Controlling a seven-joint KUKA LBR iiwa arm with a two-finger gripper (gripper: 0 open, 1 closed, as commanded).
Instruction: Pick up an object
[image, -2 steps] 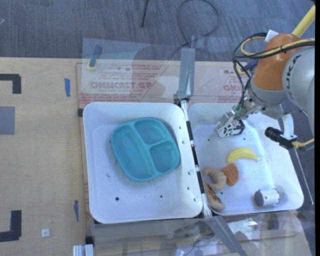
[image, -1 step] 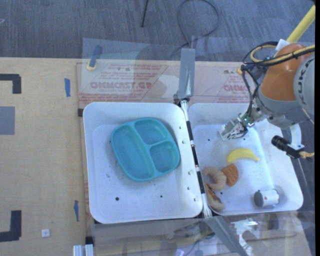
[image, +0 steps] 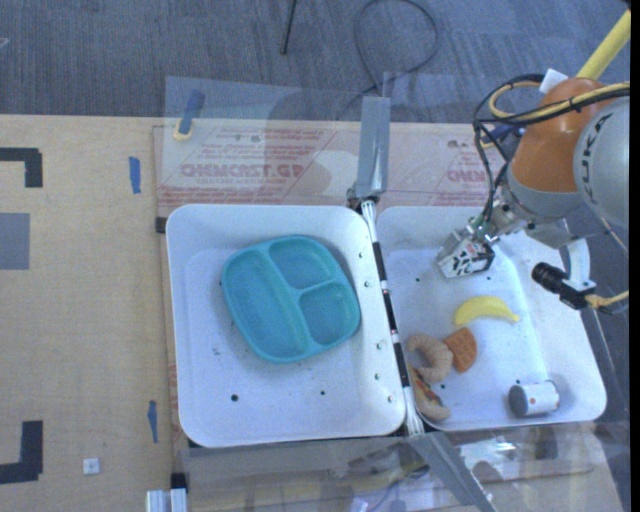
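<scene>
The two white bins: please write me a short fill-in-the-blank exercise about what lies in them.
1. The teal divided plate lies in the ____ bin as the camera sees it.
2. The plate has ____ compartments.
3. The banana is coloured ____.
4. The grey cylinder lies near the right bin's ____ right corner.

Missing words: left; three; yellow; bottom
</scene>
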